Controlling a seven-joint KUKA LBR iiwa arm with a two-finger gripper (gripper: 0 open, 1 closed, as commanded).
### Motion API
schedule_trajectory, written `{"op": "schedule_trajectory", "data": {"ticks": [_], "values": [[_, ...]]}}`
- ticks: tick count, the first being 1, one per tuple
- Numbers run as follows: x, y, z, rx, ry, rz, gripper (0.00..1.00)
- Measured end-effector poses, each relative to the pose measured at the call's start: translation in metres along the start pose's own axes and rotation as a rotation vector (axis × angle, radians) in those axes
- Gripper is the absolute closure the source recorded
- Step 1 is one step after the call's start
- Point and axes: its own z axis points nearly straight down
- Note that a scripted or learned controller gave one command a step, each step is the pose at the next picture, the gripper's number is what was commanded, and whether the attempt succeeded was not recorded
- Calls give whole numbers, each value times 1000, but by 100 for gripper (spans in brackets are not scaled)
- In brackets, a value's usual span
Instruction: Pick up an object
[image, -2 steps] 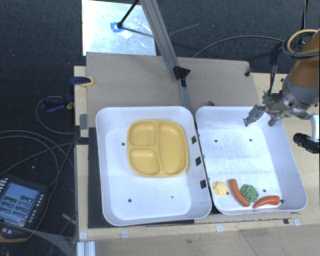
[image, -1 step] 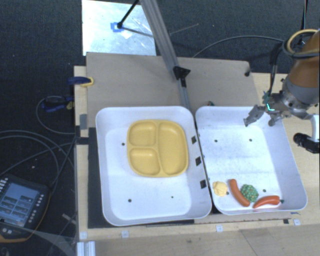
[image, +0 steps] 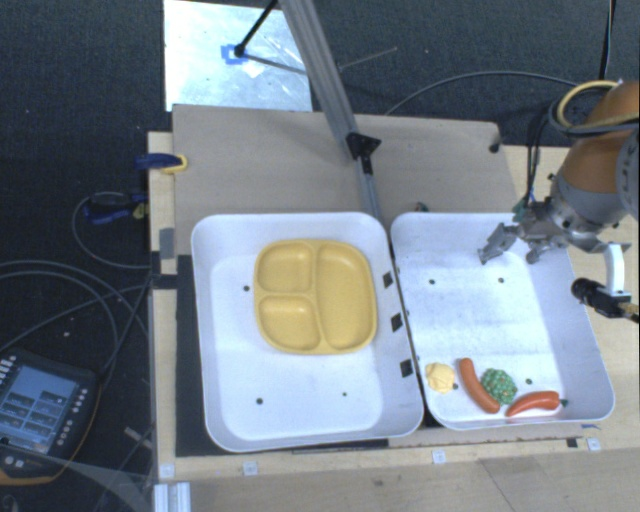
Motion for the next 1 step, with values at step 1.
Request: {"op": "schedule_trajectory", "data": {"ticks": [1], "values": [[0,0,52,1,1,-1,0]]}}
